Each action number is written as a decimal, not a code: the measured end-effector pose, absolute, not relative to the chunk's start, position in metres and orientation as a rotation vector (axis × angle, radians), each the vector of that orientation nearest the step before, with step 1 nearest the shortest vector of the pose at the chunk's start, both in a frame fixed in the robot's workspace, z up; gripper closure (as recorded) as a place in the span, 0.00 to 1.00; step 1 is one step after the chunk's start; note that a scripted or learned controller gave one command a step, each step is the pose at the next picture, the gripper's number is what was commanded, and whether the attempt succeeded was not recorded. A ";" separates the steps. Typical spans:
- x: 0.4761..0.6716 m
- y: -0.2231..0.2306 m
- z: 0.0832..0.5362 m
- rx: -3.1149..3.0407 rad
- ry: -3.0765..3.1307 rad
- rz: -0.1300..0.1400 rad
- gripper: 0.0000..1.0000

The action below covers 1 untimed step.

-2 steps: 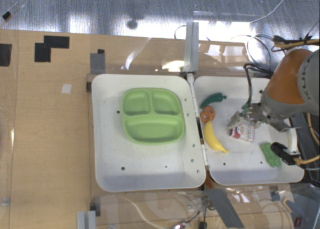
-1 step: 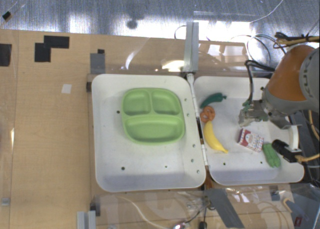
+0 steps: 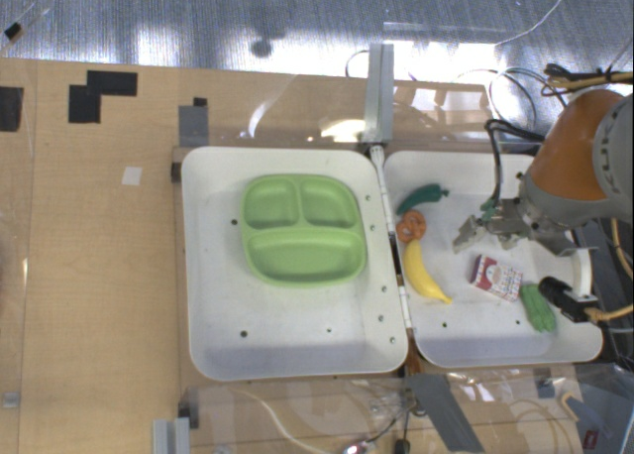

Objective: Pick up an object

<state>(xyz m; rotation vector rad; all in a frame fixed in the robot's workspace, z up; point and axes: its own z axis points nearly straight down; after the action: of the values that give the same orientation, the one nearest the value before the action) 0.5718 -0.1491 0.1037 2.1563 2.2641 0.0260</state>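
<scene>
In the right bin (image 3: 584, 343) lie a yellow banana (image 3: 424, 274), a small orange-red fruit (image 3: 411, 226), a dark green pepper (image 3: 423, 196), a red and white carton (image 3: 496, 278) and a green cucumber-like piece (image 3: 539, 307). My gripper (image 3: 487, 233) hangs over the middle of this bin, just above the carton and to the right of the orange-red fruit. Its fingers are spread open with nothing between them. The grey arm with its orange band (image 3: 580, 160) reaches in from the right.
The left bin (image 3: 213, 333) holds a light green divided plate (image 3: 302, 228). A raised wall (image 3: 388, 244) separates the two bins. Cables (image 3: 515, 95) loop behind the right bin. Wooden benchtop (image 3: 89, 274) stretches to the left.
</scene>
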 end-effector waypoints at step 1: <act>0.542 -0.176 0.091 2.294 2.131 0.019 0.00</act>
<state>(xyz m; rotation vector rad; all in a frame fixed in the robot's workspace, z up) 0.5423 -0.1765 0.0913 2.2936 2.1312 0.0191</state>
